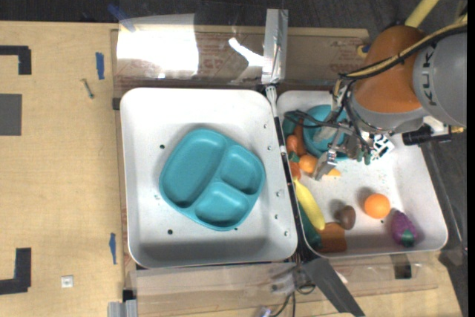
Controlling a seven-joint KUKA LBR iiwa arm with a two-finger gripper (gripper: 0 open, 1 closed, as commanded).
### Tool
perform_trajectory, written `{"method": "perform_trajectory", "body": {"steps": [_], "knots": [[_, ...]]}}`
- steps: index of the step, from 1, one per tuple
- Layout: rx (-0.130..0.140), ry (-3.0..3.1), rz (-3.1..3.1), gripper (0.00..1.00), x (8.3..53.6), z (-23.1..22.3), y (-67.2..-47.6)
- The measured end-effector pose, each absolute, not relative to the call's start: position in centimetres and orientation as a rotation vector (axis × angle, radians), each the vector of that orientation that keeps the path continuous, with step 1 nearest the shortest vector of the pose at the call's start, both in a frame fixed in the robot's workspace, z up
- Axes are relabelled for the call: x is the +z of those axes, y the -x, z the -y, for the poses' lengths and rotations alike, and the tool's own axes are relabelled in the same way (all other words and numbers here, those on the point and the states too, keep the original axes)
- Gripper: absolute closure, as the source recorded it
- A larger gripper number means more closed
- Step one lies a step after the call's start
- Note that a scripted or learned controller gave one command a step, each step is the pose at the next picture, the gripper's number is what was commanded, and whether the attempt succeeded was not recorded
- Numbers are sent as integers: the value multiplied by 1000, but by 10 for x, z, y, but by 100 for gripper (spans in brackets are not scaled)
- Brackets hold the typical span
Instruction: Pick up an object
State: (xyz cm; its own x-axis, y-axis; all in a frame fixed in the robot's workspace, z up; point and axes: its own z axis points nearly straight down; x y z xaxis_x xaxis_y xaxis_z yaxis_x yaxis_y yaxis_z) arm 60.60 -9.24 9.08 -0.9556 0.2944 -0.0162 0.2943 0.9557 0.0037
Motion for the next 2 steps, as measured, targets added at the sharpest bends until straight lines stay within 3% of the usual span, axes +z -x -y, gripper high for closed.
{"method": "perform_trajectory", "body": {"steps": [1,2], "knots": [[-1,-150,-3122,0,91,94,-585],[-7,-153,-3108,100,106,96,-589]]}}
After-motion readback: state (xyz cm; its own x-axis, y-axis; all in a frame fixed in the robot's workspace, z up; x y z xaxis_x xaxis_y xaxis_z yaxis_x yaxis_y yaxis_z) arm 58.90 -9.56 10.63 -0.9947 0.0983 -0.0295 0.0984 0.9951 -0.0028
